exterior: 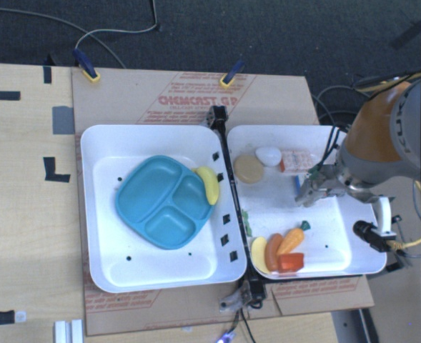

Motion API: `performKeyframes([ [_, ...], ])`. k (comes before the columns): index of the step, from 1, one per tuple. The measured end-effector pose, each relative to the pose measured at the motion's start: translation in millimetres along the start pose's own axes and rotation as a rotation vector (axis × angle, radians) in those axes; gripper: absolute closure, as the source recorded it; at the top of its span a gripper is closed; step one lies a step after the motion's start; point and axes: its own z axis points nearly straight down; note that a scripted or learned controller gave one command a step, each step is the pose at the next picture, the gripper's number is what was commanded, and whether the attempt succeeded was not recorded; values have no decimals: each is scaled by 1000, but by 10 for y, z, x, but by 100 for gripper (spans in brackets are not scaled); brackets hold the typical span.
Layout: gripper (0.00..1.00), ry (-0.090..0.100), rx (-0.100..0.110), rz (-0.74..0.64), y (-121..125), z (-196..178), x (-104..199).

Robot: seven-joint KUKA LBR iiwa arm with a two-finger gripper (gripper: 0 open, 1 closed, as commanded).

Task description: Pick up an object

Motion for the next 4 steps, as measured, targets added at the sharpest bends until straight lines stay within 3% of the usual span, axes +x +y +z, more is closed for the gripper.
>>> performKeyframes([
  [1, 0, 0, 1, 0, -3, 3, -1],
  [2, 0, 0, 0, 2, -616, 486, 27],
  [3, 100, -6, -11, 4, -589, 375, 15],
  [4, 0, -4, -7, 3, -601, 383, 18],
])
